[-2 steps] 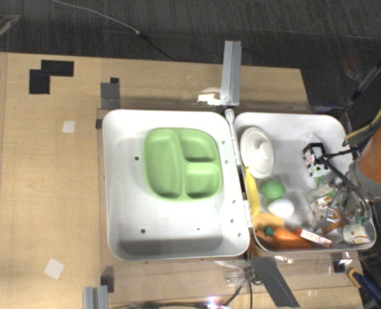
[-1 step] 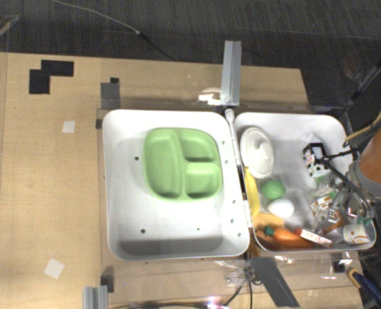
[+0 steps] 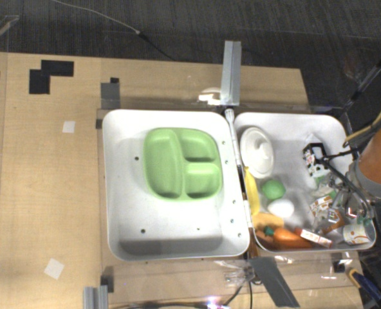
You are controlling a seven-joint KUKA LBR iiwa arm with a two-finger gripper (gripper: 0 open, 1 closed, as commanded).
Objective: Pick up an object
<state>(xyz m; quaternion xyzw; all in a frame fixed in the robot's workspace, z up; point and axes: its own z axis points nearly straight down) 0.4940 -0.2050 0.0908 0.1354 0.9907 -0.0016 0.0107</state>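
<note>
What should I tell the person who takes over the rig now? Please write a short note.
Gripper: low over the right bin, near its right side; nothing seen between its fingers.
Right bin: white bowl, green ball, white ball, banana, carrot, all along its left and front.
Left bin: green tray.
Done: no pick seen.
Left: grasp one object and lift it.
</note>
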